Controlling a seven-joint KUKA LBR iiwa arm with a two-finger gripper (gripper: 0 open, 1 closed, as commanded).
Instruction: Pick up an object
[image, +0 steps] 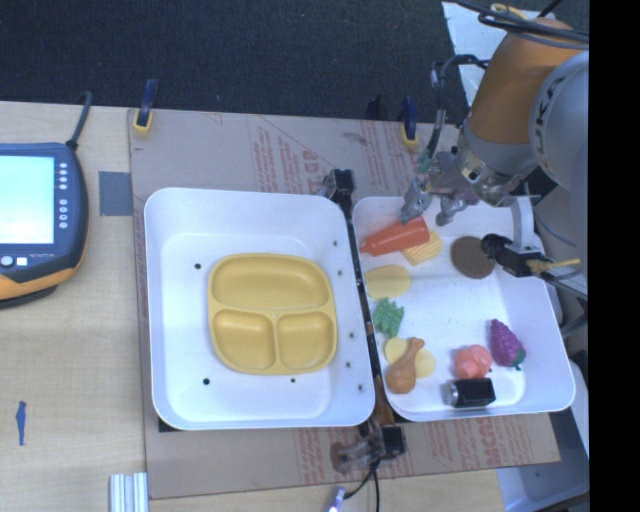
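Observation:
My gripper (430, 211) hangs over the back of the right bin (540, 330), its two fingers spread open just above and behind an orange carrot (393, 238). Nothing sits between the fingers. Beside the carrot lies a yellow corn piece (424, 249). Also in the right bin are a pale yellow lemon-like piece (387, 281), a green leafy piece (387, 317), a chicken drumstick (406, 364), a brown round cookie (471, 257), a purple grape bunch (505, 343), an orange-red piece (472, 359) and a black can (470, 392).
The left bin (180, 230) holds a yellow divided tray (272, 312). A teach pendant (35, 220) lies on the bench at far left. The arm's grey and orange body (525, 90) looms over the right bin's back right corner.

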